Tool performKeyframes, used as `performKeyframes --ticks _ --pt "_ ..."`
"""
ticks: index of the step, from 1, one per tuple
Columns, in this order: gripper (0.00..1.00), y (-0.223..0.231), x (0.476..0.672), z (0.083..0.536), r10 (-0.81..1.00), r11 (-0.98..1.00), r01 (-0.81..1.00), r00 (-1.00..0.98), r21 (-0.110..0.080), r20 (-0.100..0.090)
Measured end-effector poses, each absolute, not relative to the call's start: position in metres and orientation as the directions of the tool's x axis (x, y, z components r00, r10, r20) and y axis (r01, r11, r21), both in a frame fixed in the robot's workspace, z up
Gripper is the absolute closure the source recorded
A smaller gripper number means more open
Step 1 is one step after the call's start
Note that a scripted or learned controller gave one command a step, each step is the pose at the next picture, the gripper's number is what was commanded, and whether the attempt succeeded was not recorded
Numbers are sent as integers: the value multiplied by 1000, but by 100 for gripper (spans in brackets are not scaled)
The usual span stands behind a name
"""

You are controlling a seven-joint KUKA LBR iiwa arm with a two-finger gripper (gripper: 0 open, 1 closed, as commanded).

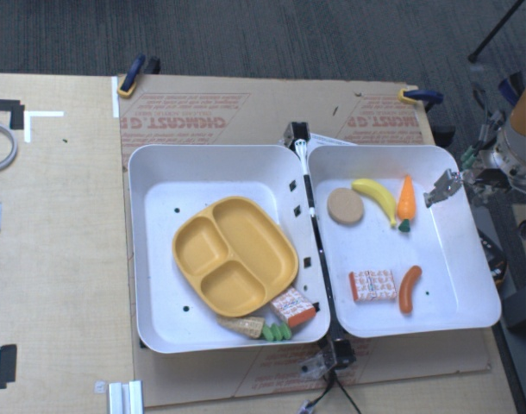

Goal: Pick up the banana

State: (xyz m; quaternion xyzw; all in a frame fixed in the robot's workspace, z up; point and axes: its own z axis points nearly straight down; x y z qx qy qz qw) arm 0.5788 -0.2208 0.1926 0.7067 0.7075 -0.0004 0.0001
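Observation:
The yellow banana (376,198) lies in the right bin (470,300), in its far half, curving from upper left to lower right. It rests between a round tan cookie (345,206) and an orange carrot (405,200). My gripper (441,188) hangs over the right bin's far right side, to the right of the carrot and apart from the banana. Nothing shows in it.
A red sausage (408,289) and a red-and-white wafer packet (372,285) lie in the right bin's near half. The left bin (151,231) holds a yellow divided plate (235,254), a small red box (294,309), green pieces (278,331) and a tan stick (242,324).

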Motion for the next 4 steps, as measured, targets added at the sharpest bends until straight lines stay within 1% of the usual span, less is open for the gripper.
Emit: performKeyframes --ticks 1,2,3,4 --pt "0 -158 628 157 984 -176 984 176 0 -1" --pt "0 -130 657 92 999 -47 999 47 -1 -1" --pt "100 -131 655 100 999 -43 999 43 -12 -1" --pt "100 -57 642 192 969 -245 969 245 -1 -1"
